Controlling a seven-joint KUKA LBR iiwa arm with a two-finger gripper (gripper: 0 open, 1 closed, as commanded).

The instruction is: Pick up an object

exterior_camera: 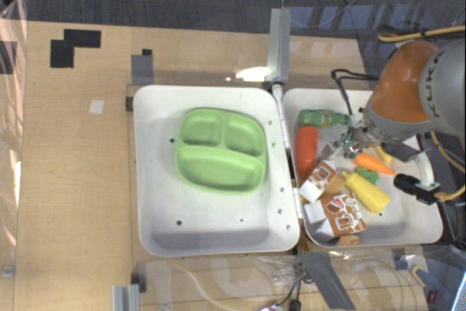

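The claw (352,142) hangs low in the right bin (429,229); I cannot tell how it is set. Well to its left lies a green divided plate (220,149). Nearer on its left stands a red carrot (306,146), long axis running toward and away. Just beside the claw, slightly right and nearer the viewer, lies a small orange carrot (374,164), the likeliest target, angled across the bin.

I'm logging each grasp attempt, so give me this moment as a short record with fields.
left bin: green divided plate
right bin: green bottle, red-orange carrot, small orange carrot, yellow bottle, printed packets
gripper: low in the right bin, among the items
grasp: cannot tell
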